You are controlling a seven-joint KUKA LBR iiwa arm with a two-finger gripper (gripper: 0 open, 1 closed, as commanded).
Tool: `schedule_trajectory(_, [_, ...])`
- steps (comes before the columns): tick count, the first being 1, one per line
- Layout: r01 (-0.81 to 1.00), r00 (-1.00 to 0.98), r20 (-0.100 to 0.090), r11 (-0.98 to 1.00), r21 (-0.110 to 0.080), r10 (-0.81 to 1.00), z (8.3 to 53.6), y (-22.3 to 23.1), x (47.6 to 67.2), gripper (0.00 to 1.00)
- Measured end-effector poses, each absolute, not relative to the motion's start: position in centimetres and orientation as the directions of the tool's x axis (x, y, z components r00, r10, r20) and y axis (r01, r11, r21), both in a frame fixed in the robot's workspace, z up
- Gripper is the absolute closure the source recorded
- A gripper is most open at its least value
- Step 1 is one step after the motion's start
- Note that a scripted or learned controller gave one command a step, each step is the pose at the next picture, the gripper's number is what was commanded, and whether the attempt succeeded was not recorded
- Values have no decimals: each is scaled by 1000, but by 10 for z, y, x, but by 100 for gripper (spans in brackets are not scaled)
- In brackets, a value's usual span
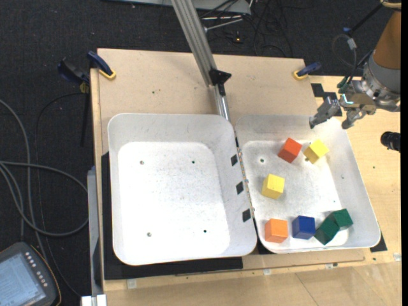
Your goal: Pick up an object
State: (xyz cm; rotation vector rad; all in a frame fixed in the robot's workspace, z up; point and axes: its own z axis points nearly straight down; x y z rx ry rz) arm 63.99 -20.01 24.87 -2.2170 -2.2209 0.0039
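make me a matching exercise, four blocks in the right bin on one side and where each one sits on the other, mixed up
Things:
1. blue block
2. green block
3. upper orange block
4. middle yellow block

Places:
A. alone near the centre of the right bin
B. far end of the bin, just left of another yellow block
C. near edge, between the lower orange block and the green one
D. near right corner of the bin

Pairs: 1-C, 2-D, 3-B, 4-A
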Motion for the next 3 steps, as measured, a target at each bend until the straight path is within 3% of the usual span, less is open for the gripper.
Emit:
schedule_trajectory(1, [1000,-3,-1,3,-1,1000,251,-200,640,0])
schedule_trajectory(2, [1000,-1,1,1,-6,1000,188,-195,637,0])
schedule_trajectory(3, [1000,-4,1,4,-5,1000,137,-191,646,0])
